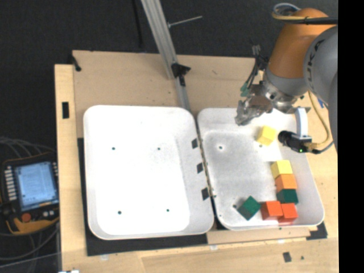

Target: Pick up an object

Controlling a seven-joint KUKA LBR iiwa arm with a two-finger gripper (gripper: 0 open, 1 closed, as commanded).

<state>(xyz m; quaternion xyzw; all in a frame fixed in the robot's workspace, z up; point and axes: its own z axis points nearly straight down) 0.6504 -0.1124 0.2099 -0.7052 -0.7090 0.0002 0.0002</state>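
Note:
My gripper (244, 117) hangs over the far edge of the right bin (227, 169), with nothing visible between its fingers. A yellow block (266, 135) lies just to its right and slightly nearer. Along the bin's right side sit a yellow block (281, 168), an orange block (286, 181) and a dark green block (288, 195) in a column. At the near edge lie two orange-red blocks (279, 210) and a green block (248, 207).
The left bin (139, 169) lies beside the right one. A slanted metal pole (162, 33) rises behind the bins. A handheld control pendant (31, 189) rests at the far left, off the bench. A cable with a black connector (296, 139) hangs by the wrist.

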